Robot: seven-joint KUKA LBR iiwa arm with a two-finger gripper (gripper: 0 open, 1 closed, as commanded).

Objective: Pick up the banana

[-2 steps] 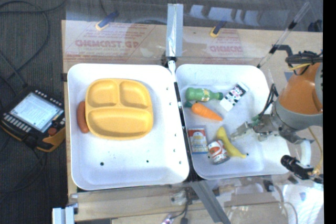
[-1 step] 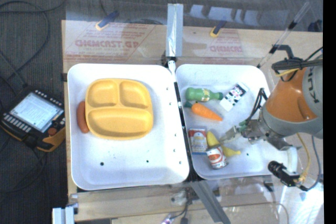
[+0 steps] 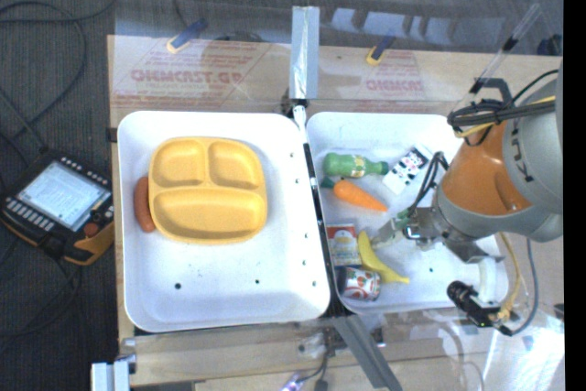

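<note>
The banana (image 3: 375,258) lay in the right bin (image 3: 430,128), between a small carton (image 3: 342,244) and a can (image 3: 360,284), below the carrot (image 3: 359,196). The tool (image 3: 400,227) hovered just beside it; its grip state could not be determined.

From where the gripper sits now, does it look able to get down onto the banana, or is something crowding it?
Probably yes. The gripper is right beside the banana, whose top is uncovered. The can and small carton crowd its left side, so finger room looks tight.
</note>
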